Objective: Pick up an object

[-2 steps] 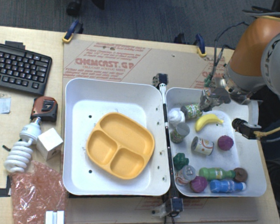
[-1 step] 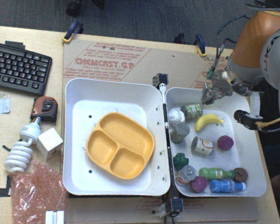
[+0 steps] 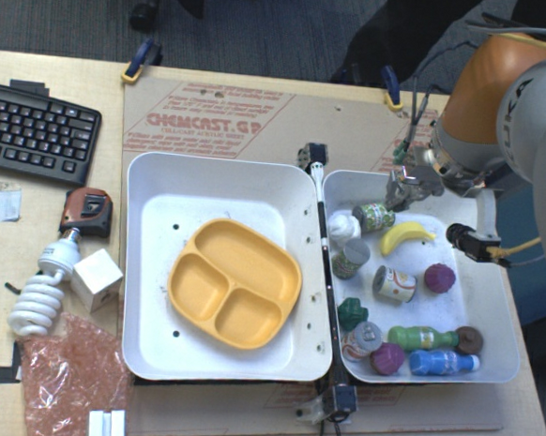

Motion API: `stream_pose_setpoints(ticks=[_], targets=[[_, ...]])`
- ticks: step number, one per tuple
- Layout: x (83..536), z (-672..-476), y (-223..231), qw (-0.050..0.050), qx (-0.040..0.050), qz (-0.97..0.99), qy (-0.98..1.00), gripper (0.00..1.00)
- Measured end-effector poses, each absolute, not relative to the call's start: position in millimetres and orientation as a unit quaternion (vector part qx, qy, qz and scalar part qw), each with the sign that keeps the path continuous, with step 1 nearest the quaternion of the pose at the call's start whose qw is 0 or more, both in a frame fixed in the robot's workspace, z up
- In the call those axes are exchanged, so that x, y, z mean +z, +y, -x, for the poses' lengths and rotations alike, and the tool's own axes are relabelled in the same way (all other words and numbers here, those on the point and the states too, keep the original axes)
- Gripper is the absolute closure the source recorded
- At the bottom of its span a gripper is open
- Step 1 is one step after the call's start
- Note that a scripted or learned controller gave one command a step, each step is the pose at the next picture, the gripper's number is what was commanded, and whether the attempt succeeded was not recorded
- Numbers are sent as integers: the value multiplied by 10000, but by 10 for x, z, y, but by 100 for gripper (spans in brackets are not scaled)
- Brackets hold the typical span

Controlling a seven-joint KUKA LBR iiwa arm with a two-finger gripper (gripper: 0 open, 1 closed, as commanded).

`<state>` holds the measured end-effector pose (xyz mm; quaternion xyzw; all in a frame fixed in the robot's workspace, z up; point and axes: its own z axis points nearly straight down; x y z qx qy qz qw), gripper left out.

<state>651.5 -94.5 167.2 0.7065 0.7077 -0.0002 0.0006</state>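
Yellow banana (image 3: 407,238) lies just below my claw (image 3: 402,190), its long axis crosswise; whether my claw is open, I cannot tell.

Your candidates lie in the right bin (image 3: 506,306): a yellow banana (image 3: 405,237) curved near the back, a purple ball (image 3: 439,277) just right of a small can (image 3: 395,284) on its side, and along the front a green bottle (image 3: 423,338) and a blue bottle (image 3: 440,364), both lying flat.
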Motion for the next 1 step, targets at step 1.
stream_pose_setpoints(ticks=[1], targets=[[1825, -5902, -936, 5, -1, -7079, 7063, 100]])
